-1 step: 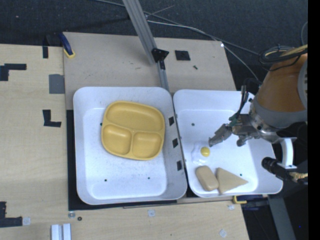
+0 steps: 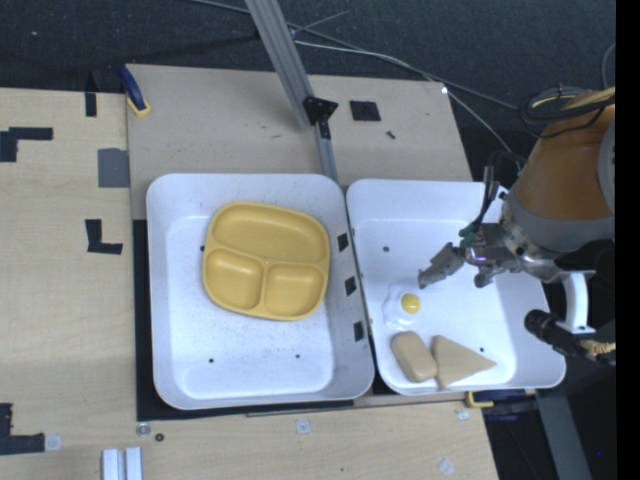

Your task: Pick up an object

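Over right bin (image 2: 430,203), gripper (image 2: 458,265), no legible labels

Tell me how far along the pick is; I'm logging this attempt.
Early stage. Done: the gripper has reached into the right bin. In hand: nothing visible between its fingers; it hangs above the bin floor, up and right of the fried egg. Left: closing on an item and lifting it. The egg, bread roll and tan wedge all lie on the floor; the yellow tray sits in the left bin.

Matt yellow plastic tray (image 2: 266,260); smooth white plastic bins (image 2: 170,298), slightly speckled; bare wood-look bench (image 2: 60,308); brushed metal rail (image 2: 280,43); tan, matt wedge (image 2: 460,360).
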